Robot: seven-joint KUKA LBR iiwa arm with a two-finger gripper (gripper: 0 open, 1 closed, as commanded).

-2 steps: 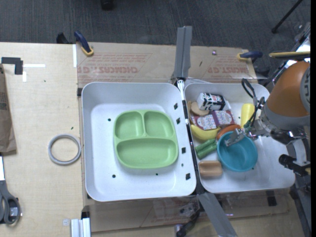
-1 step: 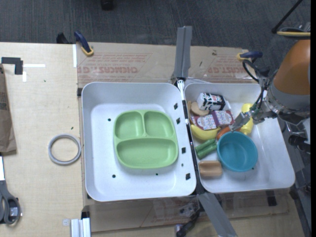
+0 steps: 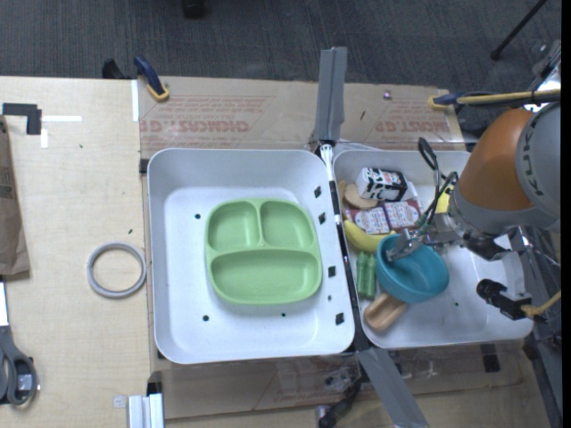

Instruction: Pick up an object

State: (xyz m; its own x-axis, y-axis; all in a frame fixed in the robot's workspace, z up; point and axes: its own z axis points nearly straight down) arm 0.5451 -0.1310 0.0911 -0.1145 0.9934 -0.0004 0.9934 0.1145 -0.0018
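The grey arm with the orange band comes in from the right and its two-finger gripper [image 3: 412, 244] hangs over the right white bin [image 3: 464, 324], directly at the upper rim of the round blue plastic bowl [image 3: 412, 273]. I take this bowl as the landmark for all places.

The gripper sits at the bowl's top edge, a little inside the rim, so the bowl lies just below and slightly toward the near side from the fingertips. Whether the fingers are spread or pressed together I cannot tell; the metal parts there are small and blur into the rim, and nothing is clearly seen between them.

Above and left of the bowl lies a yellow banana [image 3: 359, 235], touching or nearly touching the bowl's rim. Above the bowl is a flat pink-and-white packet [image 3: 389, 215], and further above it a small black-and-white carton [image 3: 382, 184]. Left of the bowl stands a green bottle-like thing [image 3: 366, 275], and below-left a tan wooden piece [image 3: 384, 311] peeks from under the bowl.

Far left of the bowl, in the other white bin [image 3: 169, 266], rests a light green divided plate [image 3: 263, 251].

In my judgement the bowl's rim is the closest thing to grasp, and a thin wall needs one finger inside and one outside.
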